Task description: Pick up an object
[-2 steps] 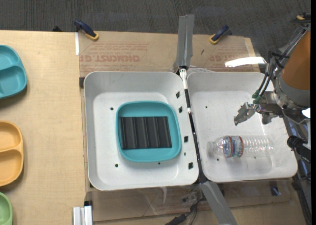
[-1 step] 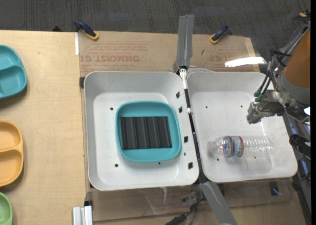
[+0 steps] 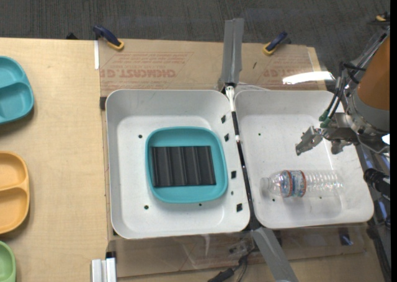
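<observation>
Camera view looked down at a slant on two white bins side by side. Left bin [image 3: 124,169] held a teal tray [image 3: 185,165] with a dark ribbed insert, sitting roughly centred. Right bin [image 3: 260,113] held a clear plastic water bottle [image 3: 304,185], lying on its side near the front wall, cap end pointing toward the divider between the bins, label band just behind the cap.

Gripper [image 3: 321,140] hung over the right bin, behind and slightly to the right of the bottle, well clear of it. Fingers appeared spread apart with nothing between them, though their tips were small and hard to read. Bottle not yet touched; task judged at the approach stage.

Notes on doing the grasp well:
- Bottle was the only candidate in that bin, so aim there.
- Bring the tool forward until centred over the bottle's body, not the narrow cap.
- Turn the wrist so the fingers straddle the short way across the bottle; along its length they would not span it.
- Thin clear plastic likely crushes and rolls; descend straight, close gently.
- Front wall was close; watch clearance.
</observation>
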Controlling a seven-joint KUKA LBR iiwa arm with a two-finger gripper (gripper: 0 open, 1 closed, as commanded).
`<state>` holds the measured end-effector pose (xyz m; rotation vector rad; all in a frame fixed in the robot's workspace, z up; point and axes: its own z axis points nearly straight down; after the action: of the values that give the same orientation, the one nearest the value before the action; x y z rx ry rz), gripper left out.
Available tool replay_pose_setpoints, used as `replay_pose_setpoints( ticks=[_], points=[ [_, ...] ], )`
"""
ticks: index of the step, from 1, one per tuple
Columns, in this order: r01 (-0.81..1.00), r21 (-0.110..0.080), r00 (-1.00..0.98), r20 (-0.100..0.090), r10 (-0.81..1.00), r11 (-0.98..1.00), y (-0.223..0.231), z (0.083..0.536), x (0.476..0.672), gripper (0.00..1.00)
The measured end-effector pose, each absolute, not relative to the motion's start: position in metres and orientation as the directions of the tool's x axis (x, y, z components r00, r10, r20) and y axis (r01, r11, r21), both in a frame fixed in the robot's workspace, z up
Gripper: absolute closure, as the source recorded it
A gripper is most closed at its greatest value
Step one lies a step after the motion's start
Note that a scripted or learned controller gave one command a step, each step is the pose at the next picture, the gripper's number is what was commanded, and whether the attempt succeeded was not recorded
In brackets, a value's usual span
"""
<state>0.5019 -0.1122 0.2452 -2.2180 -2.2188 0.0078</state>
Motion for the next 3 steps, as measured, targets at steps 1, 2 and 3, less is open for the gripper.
replay_pose_setpoints(
  ticks=[1,2,3],
  points=[
    [0.997,0.004,0.080,-0.002,0.997,-0.080,-0.154,0.276,0.479,0.00],
    [1.000,0.025,-0.007,-0.006,1.000,0.007,-0.123,0.138,0.485,0.00],
    [1.000,-0.004,0.016,0.001,1.000,-0.016,-0.110,0.090,0.476,0.00]
  ],
)
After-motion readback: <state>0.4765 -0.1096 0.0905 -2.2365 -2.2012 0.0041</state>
